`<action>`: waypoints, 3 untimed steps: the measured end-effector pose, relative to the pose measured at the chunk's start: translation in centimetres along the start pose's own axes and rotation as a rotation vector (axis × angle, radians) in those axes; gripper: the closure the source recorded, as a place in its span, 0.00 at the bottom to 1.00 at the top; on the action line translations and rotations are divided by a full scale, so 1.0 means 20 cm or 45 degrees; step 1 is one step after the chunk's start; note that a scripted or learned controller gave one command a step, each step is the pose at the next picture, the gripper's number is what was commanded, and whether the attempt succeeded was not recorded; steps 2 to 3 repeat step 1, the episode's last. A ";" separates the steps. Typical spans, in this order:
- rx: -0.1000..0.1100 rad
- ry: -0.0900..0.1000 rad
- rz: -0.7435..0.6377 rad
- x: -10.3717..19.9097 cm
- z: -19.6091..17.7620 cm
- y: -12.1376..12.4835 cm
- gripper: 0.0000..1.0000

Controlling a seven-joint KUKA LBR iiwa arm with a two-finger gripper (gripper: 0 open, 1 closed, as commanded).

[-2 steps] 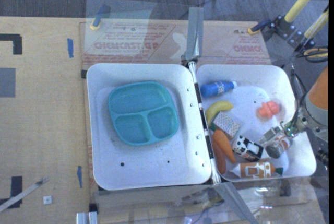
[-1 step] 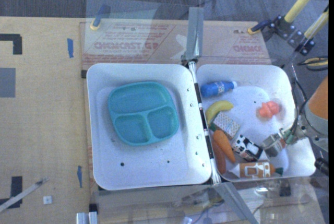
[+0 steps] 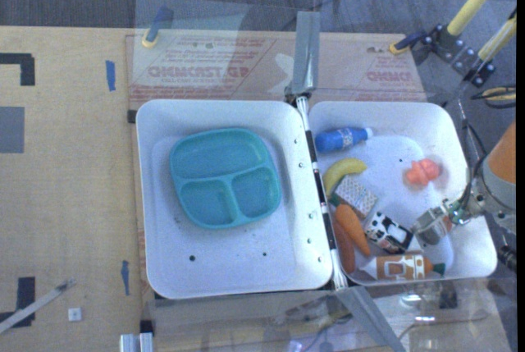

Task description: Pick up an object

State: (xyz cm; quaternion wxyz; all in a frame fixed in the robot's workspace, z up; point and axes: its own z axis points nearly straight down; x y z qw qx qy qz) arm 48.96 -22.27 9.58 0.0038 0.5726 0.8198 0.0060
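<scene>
Objects for picking lie in the right bin (image 3: 443, 122), all to the left of the hand (image 3: 439, 221) or above it in the picture. The hand sits low over the bin floor near the right wall, with the grey arm and its orange band (image 3: 502, 157) rising off to its right. Whether it is apart or together cannot be told from this angle, and nothing shows between its tips. Just beside the hand, to its left, is a black-and-white toy (image 3: 387, 230); further left lies a carrot (image 3: 351, 230), and beyond that a checkered block (image 3: 356, 195) and a banana (image 3: 343, 171). Below the hand, along the bin's near edge, rests an orange-and-white bottle (image 3: 402, 267). Up from the hand sits a pink object (image 3: 422, 172), apart from it, and farther up-left a blue bottle (image 3: 340, 138). Well to the left, the other bin (image 3: 156, 203) holds a teal divided plate (image 3: 225, 176).
</scene>
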 end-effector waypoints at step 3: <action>0.016 -0.003 0.069 0.44 -0.57 0.21 1.00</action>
